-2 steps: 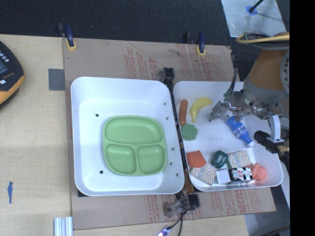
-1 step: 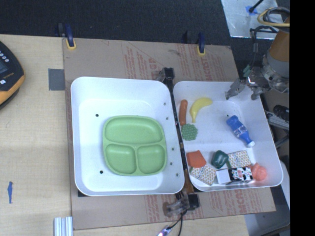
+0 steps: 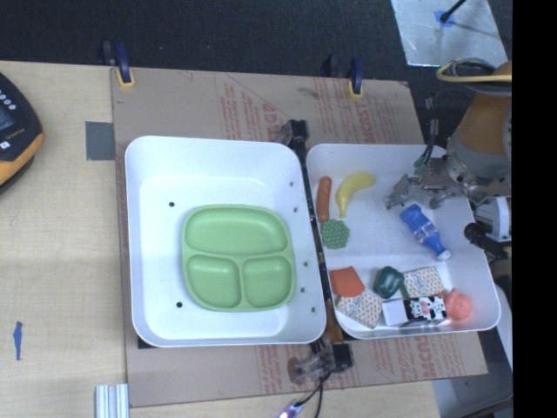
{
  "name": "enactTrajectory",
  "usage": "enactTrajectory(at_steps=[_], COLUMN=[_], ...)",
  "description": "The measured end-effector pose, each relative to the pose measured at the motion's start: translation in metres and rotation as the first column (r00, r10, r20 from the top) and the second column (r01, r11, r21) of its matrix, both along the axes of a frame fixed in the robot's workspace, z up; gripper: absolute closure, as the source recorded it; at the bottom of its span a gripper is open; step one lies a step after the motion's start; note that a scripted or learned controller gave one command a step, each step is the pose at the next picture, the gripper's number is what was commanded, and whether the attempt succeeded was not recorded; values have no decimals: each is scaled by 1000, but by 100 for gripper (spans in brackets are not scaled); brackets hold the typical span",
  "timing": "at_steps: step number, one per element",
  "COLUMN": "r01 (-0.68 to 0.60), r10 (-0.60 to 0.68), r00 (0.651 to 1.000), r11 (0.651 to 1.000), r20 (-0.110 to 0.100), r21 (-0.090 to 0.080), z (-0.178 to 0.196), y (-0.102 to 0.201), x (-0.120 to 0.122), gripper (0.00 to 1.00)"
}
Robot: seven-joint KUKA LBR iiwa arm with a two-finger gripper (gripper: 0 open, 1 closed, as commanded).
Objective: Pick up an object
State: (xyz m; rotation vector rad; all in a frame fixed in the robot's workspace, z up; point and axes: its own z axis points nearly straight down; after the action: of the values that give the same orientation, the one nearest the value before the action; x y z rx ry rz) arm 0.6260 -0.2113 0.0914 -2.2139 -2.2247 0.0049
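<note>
2 white bins [image 3: 139,233], 1 green tray [image 3: 237,257], 1 banana [image 3: 352,188], 1 bottle [image 3: 424,230].

Green divided tray [image 3: 237,256] flat in left bin [image 3: 148,320]; yellow-black device, perhaps pendant [image 3: 16,138], at bench's left edge.

Single fixed view, set high above the pale wooden bench [image 3: 61,251]; two shallow white plastic bins [image 3: 144,233] seen slantwise, apparently from the near edge.
</note>
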Motion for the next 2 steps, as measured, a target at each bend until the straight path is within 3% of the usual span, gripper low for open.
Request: enactTrajectory(at_steps=[1,2], r01=[0,-2], r10=[0,2], r00=[1000,1000], r11=[1000,1000], r20=[1,-1], r21=[-1,-1], z=[0,11], y=[0,-1], x=[-31,-31], gripper=[0,100])
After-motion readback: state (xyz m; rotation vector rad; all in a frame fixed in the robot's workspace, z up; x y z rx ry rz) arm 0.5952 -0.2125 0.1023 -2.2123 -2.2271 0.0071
